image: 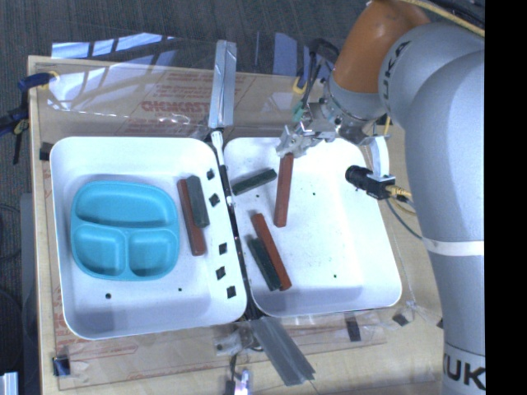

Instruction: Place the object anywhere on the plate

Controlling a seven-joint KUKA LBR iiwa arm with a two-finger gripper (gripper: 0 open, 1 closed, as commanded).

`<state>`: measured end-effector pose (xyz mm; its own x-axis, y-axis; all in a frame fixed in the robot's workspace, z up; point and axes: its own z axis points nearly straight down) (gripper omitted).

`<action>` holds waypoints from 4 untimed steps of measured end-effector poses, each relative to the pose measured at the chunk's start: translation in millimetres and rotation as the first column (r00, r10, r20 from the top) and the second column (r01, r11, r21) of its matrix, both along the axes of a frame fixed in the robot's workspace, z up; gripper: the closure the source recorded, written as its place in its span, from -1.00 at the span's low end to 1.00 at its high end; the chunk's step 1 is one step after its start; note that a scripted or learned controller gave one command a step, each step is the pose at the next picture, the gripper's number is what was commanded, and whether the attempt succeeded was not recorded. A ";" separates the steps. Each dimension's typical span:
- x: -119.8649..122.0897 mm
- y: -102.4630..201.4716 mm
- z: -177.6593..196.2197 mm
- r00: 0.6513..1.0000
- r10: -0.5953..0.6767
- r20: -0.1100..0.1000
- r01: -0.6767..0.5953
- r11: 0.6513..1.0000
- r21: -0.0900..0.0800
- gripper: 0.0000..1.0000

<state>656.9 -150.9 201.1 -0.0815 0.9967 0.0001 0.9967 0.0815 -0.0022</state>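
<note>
We found the blue three-compartment plastic plate (125,229) in the left white shallow bin (82,315), a brown-and-grey bar (194,214) just to its right. In the right white shallow bin (370,278), a long brown stick (283,192) lay behind another brown-and-grey bar (269,252).

Light wood counter (428,290) on dark grey carpet floor (123,6). Clear plastic sheet (132,81) with red print covers the counter's far part, glare streaks on it. Blue clamp (33,81) at far-left corner.

plate (123,229): turquoise | bins (329,290): white | stick (283,190): reddish-brown | arm (436,97): grey, orange band
</note>
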 end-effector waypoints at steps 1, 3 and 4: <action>-41.9 73.6 33.5 0.997 0.079 0.000 -0.079 0.997 0.000 1.00; -66.9 208.1 -10.3 0.965 0.261 -0.001 -0.261 0.965 0.000 1.00; -92.0 245.6 -10.1 0.963 0.271 -0.002 -0.271 0.963 0.001 1.00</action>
